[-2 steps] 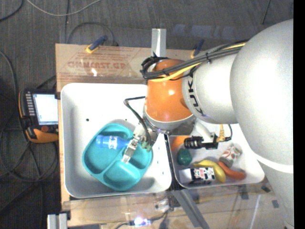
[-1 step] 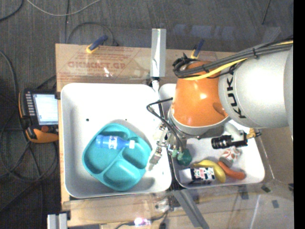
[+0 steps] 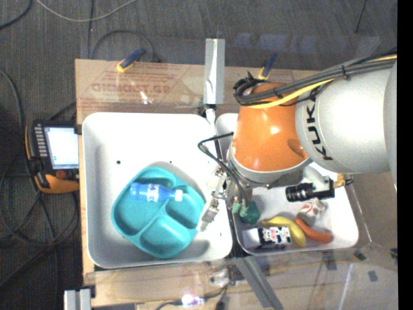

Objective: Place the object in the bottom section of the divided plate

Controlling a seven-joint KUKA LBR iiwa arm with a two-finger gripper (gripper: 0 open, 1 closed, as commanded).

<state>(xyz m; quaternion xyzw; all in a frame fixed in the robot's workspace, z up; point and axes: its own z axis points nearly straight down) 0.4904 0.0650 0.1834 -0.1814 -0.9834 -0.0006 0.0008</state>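
A teal divided plate [image 3: 132,228] lies in the left bin [image 3: 103,141], towards its front. A clear plastic bottle with a blue label [image 3: 155,193] lies across the plate's upper section. The arm's orange wrist hangs over the wall between the two bins. My gripper [image 3: 240,204] reaches down below it at the left edge of the right bin, right above a dark green object [image 3: 249,212]. The wrist and cables hide most of the gripper.
The right bin [image 3: 345,234] holds a banana [image 3: 284,225], a small dark box [image 3: 273,236], an orange carrot-like piece [image 3: 316,236] and a red and white item [image 3: 311,210]. A teach pendant [image 3: 55,154] lies left of the bench.
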